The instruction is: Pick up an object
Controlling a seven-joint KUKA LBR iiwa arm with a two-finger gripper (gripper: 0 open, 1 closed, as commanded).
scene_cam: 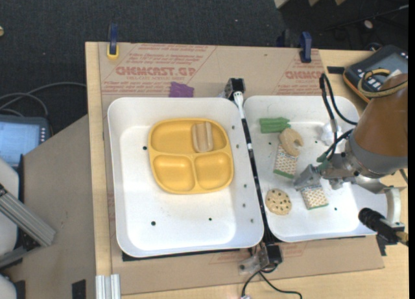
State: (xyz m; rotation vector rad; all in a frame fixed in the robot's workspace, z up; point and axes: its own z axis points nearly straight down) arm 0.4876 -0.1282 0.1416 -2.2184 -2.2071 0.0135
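Note:
The right bin [337, 223] holds several small items: a green piece [273, 124] at the back, a tan ring-shaped donut [291, 140], a speckled packet [283, 162], a round cookie [278, 201] near the front left, and a speckled square piece [315, 198]. My gripper [318, 178] hangs low over the middle of this bin, just above the speckled square and right of the packet. The orange-banded wrist covers the bin's right part. Nothing shows clearly in the gripper's grasp.
The left bin [130, 213] carries a yellow divided plate [175, 174] with a tan bun-like item [203, 137] in its back right compartment. A purple scrap [181, 89] lies on the bench behind that bin. Cables [331, 106] cross the right bin's back edge.

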